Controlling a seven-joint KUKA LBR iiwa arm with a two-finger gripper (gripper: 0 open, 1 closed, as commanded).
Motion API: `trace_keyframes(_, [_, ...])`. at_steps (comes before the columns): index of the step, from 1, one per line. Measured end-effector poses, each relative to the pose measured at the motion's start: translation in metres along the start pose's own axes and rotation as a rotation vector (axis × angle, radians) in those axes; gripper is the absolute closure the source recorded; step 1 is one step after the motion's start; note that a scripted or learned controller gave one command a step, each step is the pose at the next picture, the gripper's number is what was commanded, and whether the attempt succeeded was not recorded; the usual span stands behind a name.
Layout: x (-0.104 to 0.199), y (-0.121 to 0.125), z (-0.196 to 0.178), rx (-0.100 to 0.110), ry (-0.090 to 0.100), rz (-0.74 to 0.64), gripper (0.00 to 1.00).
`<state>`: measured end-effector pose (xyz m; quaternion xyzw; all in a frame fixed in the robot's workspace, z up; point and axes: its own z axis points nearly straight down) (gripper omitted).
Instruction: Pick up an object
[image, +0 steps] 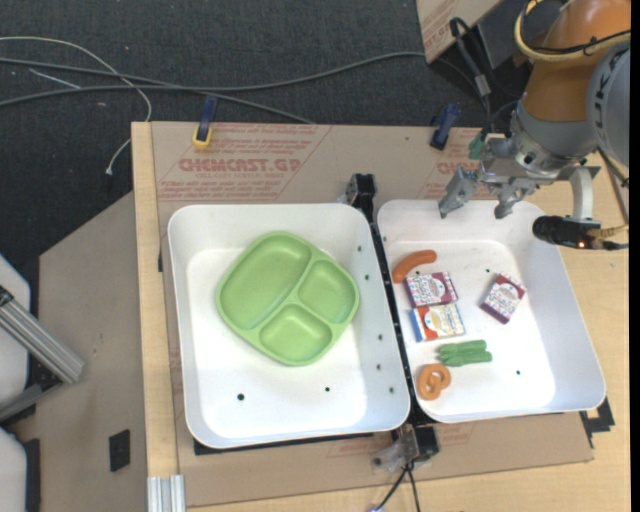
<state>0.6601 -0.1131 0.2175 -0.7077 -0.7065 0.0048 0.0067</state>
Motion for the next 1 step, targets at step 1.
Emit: trace_keyframes(1, [0.0003,0.0025,-0.0097,-0.015,-0.002,-0.002,0.00])
